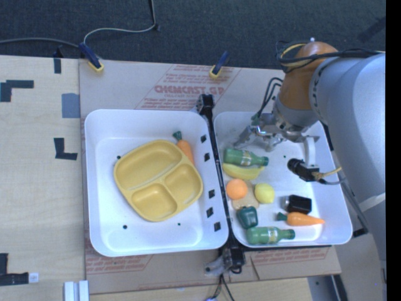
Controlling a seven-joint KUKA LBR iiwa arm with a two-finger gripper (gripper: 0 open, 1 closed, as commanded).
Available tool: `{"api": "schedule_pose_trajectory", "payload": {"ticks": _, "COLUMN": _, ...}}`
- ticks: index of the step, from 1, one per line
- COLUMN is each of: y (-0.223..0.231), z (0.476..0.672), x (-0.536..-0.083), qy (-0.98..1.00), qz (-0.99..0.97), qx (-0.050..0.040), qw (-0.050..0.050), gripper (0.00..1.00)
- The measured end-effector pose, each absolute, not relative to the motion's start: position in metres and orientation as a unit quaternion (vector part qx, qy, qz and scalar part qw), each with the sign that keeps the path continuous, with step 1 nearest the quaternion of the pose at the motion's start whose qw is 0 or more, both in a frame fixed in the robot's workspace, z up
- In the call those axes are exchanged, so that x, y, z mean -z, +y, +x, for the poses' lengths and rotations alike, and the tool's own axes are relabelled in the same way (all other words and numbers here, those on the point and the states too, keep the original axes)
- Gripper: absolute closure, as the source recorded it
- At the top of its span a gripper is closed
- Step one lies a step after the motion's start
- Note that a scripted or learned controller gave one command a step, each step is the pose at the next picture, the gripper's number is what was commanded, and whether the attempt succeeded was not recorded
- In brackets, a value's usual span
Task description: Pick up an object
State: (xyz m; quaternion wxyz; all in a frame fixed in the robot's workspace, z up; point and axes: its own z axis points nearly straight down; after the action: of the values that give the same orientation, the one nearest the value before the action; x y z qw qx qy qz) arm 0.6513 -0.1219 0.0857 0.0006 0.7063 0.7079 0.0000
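The hand [266, 132] is hanging low over the upper part of the right bin [332, 231], in the right half of the frame, under the orange band of the arm [351, 99]. Its fingers are looking spread apart, with nothing between them, so it is gripping no object.

Just below and left of it, a green bottle [245, 158] is lying on its side, touching a banana [241, 172]. Lower down are sitting an orange [237, 189], a lemon [264, 193], a green pepper [247, 216], a second bottle [269, 234], a black block [299, 203] and a carrot [304, 219].

I am judging that the bottle is the nearest target. The risk is coming from its round body: it may roll under the fingers, or the banana may be pinched together with it.

In the left bin [100, 231], a yellow tray [158, 179] is lying with another carrot [184, 148] at its upper edge.
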Motion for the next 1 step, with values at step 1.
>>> {"api": "schedule_pose_trajectory", "payload": {"ticks": 1, "y": -0.1545, "z": 0.5807, "x": -0.0867, "qy": 0.707, "qz": 0.707, "qx": 0.0000, "qw": 0.002, "gripper": 0.00}}
